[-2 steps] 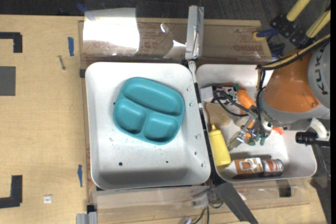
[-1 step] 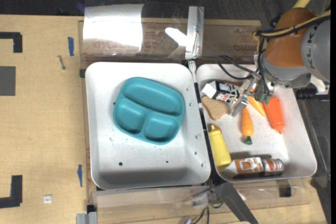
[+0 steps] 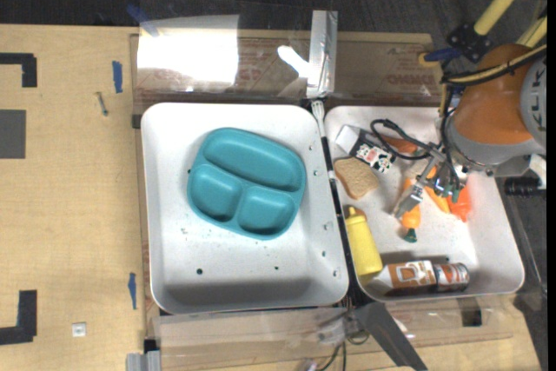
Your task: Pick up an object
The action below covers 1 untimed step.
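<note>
Over the right bin (image 3: 508,261) I see the gripper (image 3: 432,185) low among clutter; whether the jaws are apart I cannot tell. Just beside it lies the orange carrot (image 3: 411,215); left, bread slice (image 3: 356,177) and yellow bottle (image 3: 361,242). Teal tray (image 3: 247,182) occupies the left bin (image 3: 165,256).
</note>
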Motion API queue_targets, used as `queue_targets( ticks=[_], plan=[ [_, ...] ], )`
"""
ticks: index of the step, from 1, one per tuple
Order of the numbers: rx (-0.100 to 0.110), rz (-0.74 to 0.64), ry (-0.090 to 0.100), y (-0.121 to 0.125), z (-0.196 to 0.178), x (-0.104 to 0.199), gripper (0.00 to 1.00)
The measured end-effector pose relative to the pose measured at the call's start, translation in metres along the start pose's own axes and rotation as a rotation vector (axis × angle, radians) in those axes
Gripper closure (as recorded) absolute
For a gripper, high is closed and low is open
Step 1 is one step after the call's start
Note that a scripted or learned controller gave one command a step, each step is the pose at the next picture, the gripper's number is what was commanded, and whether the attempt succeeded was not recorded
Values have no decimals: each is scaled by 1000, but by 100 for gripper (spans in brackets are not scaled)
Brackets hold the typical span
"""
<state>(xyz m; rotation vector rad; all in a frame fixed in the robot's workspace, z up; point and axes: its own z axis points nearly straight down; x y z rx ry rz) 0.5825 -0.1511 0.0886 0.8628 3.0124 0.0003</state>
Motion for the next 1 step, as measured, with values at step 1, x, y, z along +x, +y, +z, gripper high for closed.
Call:
queue_targets(
  ticks=[1],
  plan=[
    [-2, 192, -2, -13, -1, 70, 0]
  ],
)
